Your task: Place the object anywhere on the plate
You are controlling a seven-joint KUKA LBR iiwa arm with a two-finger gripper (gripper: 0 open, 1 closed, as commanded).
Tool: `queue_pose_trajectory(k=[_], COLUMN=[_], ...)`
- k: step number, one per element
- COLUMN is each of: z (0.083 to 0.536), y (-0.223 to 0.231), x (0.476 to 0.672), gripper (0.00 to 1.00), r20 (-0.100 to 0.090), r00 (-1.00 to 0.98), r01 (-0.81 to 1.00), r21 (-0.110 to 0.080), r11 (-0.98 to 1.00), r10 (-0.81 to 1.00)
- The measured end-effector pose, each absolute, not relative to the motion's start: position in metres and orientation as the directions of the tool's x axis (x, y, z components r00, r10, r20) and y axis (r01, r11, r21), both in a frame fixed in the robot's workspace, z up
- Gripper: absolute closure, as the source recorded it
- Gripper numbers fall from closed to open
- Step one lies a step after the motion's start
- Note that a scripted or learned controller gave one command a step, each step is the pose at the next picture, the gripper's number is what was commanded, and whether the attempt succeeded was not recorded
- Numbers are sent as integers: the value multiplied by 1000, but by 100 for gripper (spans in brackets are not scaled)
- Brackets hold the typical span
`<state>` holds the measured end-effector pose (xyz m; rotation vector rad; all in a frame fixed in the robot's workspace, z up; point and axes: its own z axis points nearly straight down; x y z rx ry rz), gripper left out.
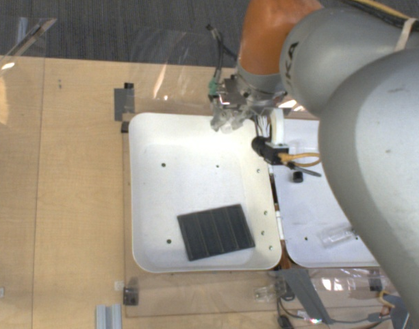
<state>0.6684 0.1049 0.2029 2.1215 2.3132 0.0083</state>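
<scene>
Bench: pale wood (59,184), carrying two white bins side by side.
Plate: dark ribbed slab (216,232) in the near part of the left bin (148,184); nothing lies on it.
Gripper: (225,120) above the left bin's far edge, well apart from the plate; cannot tell whether open or closed; no object seen in it.
Object: probably the small black piece (298,176) at the far left of the right bin (312,204); a clear piece (336,236) lies nearer.
Progress: placing not done; pick-up and carry appear left.
</scene>
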Motion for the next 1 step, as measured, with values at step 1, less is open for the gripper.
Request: queue_pose_trajectory(k=[1], z=[189], y=[192], x=[667], gripper=[100], r20=[2], r00=[-76], r01=[997], r21=[5], r11=[76], r10=[997])
